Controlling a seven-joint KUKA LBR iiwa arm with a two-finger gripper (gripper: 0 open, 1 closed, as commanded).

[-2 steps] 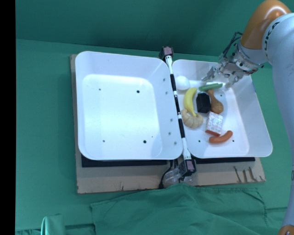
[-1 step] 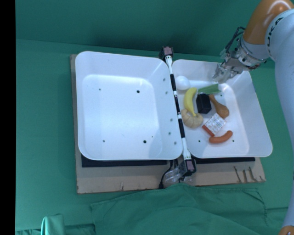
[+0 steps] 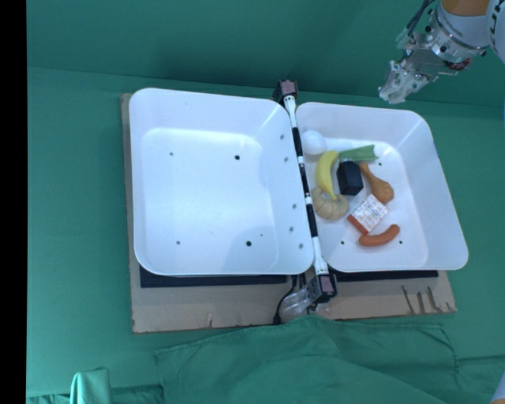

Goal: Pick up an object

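- Two shallow white bins sit side by side on the table (image 3: 71, 197), which is covered in green cloth; a sheet of brown cardboard (image 3: 205, 312) lies under them.
- Left bin (image 3: 158, 106) has only small dark specks on its floor.
- Right bin (image 3: 442, 229) holds all the objects, gathered toward its left and middle.
- A white ball (image 3: 314, 142) lies near the right bin's upper left corner, close to the divider.
- A yellow banana (image 3: 327, 169) lies just below the ball, curving downward.
- A green stalk (image 3: 358, 154) stretches from the banana's top toward the right.
- A black block (image 3: 349, 178) sits just right of the banana, under the stalk.
- A brown drumstick-shaped piece (image 3: 377, 185) lies right of the black block, slanting downward.
- A tan pastry-like item (image 3: 330, 207) lies at the banana's lower end.
- A small red-and-white packet (image 3: 368, 212) sits between the pastry and the drumstick piece, below the black block.
- A red-orange sausage (image 3: 379, 236) lies lowest, just under the packet.
- A black-and-white striped bar (image 3: 304, 181) runs along the seam between the bins.
- The hand (image 3: 397, 87) hangs above the far right corner of the right bin, beyond its rim and well apart from every object; nothing is between its fingers, and I cannot tell whether they are spread or pressed together.
- An orange band (image 3: 467, 6) shows on the arm above the wrist at the top right.
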